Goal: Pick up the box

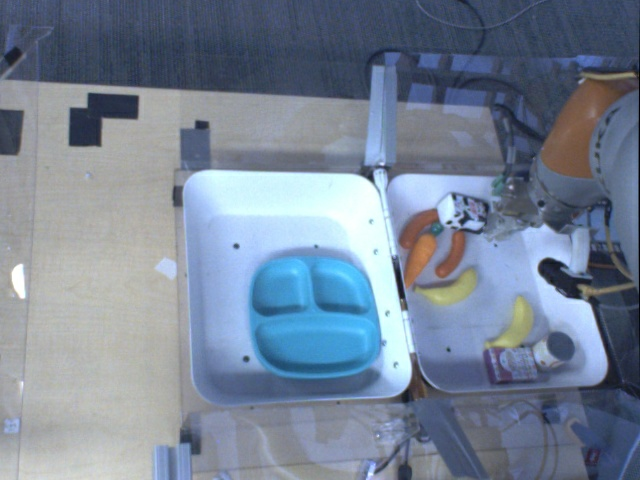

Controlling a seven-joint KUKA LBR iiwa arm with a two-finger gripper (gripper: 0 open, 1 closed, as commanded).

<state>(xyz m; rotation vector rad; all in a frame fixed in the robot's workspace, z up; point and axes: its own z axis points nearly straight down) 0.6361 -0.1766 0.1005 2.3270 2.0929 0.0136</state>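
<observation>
Black-and-white box at the right bin's far edge, just left of the hand — finger state cannot be told.

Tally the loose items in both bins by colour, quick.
Orange: 3, carrots
Yellow: 2, bananas
Blue: 1, divided tray
Black-and-white: 1, box
Dark red: 1, bottle
Total: 8
</observation>
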